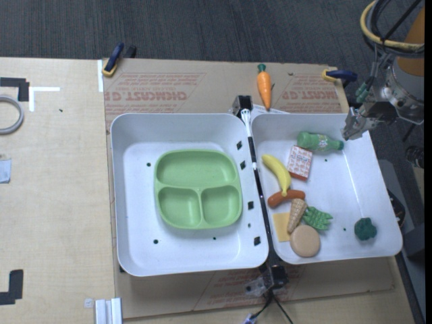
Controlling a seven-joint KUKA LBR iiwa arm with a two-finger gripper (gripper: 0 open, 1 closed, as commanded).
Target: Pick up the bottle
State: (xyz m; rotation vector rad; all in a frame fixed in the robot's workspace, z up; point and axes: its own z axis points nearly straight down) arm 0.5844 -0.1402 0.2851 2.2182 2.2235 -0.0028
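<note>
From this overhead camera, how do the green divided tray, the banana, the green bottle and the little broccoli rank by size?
Largest to smallest, as they look in the camera view:
1. green divided tray, by far
2. banana and green bottle, too alike in length to rank
3. broccoli, smallest

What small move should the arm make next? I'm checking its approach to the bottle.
Probably a short slide of the tool toward the left bin, then down. The tool sits above the right white bin's far right rim, just beside the green plastic bottle, which lies on its side near the far wall, not yet between the fingers.
</note>
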